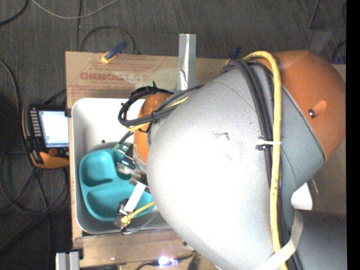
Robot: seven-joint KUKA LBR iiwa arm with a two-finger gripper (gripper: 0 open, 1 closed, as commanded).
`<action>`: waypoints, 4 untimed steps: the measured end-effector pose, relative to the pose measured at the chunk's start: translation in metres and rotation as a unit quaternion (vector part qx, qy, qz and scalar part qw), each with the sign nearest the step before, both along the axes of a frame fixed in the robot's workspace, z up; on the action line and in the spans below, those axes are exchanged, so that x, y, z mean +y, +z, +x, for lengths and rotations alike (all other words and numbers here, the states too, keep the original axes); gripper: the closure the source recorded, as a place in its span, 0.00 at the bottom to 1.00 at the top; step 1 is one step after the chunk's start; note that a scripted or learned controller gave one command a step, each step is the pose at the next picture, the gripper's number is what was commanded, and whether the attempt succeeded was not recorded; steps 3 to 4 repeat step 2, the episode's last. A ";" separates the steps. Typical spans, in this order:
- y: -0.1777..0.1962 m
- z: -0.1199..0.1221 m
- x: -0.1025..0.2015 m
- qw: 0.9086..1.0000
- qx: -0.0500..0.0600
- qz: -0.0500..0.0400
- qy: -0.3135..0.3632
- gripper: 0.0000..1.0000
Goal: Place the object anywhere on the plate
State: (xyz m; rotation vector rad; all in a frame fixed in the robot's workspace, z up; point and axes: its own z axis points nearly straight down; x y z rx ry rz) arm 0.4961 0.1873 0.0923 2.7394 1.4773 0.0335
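Note:
A teal plate [97,189] with two compartments lies in the white bin [79,122] at the left. My gripper [127,165] hangs over the plate's right side, mostly hidden under my large grey arm [225,162] and its orange band [143,125]. A white bar [135,197] slants down from the gripper to a small yellow and dark piece [126,217] at the plate's near rim. Whether that piece is the object or part of the gripper cannot be made out.
The bin rests on a cardboard sheet [112,72] held by a blue clamp [112,50]. A metal post [187,58] stands at the back. A handheld pendant with a lit screen [49,129] sits left of the bin. Cables run along my arm.

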 end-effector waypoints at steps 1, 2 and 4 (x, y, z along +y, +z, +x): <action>0.003 -0.001 -0.015 1.000 0.007 -0.013 -0.008 1.00; 0.025 0.040 -0.038 0.999 0.023 -0.001 0.046 1.00; 0.025 0.040 -0.038 0.999 0.023 -0.001 0.046 1.00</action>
